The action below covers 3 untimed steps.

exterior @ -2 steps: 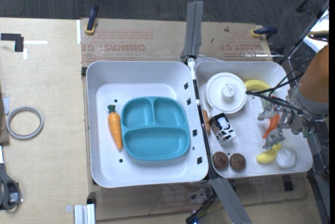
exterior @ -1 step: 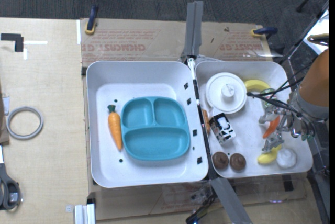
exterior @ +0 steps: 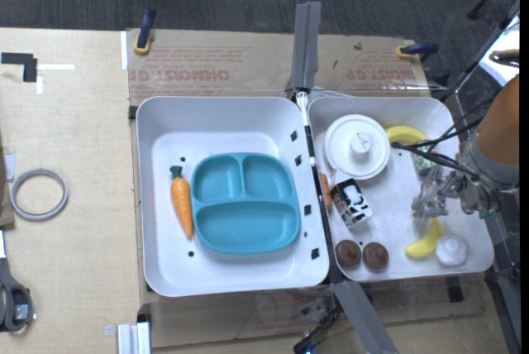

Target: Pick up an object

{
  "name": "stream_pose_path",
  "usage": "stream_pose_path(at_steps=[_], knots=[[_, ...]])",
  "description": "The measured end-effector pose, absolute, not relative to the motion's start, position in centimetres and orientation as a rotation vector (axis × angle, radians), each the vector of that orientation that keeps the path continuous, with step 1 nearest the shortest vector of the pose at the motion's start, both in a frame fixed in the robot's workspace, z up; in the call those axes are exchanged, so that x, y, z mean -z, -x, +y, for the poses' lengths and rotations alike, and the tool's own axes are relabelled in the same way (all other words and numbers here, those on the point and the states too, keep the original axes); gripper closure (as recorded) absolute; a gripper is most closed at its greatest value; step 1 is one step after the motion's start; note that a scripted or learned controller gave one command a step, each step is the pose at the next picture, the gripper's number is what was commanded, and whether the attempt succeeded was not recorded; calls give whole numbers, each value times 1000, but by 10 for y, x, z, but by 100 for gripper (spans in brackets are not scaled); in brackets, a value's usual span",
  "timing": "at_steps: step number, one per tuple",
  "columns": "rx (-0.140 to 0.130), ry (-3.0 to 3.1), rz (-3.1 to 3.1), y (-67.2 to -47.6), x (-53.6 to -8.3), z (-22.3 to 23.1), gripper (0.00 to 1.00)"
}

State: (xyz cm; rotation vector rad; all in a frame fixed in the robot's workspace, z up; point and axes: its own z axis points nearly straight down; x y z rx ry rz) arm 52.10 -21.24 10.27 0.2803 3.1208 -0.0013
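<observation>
On dark carpet stands the wooden bench [exterior: 66,121] — cardboard [exterior: 248,63] under both bins — gripper [exterior: 430,199] state unclear.

The cardboard sheet [exterior: 248,67] carries red, mirrored lettering too blurred to read.

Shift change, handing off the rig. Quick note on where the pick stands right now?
Gripper: low in the right bin, just above the yellow banana piece; finger state unclear, nothing visibly held.
Right bin: white lid, second banana, black-and-white object, two brown balls, small white cap.
Left bin: blue divided plate, carrot.
Done: approach. Left: grasp and lift.
</observation>
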Motion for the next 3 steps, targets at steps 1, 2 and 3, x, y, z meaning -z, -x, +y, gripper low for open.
stream_pose_path(at_steps=[1, 2, 3], knots=[[1, -280, 3121, -521, -103, -212, 0], [-1, -504, 3099, -514, -92, -200, 0], [1, -500, 3095, -516, -102, -200, 100]])
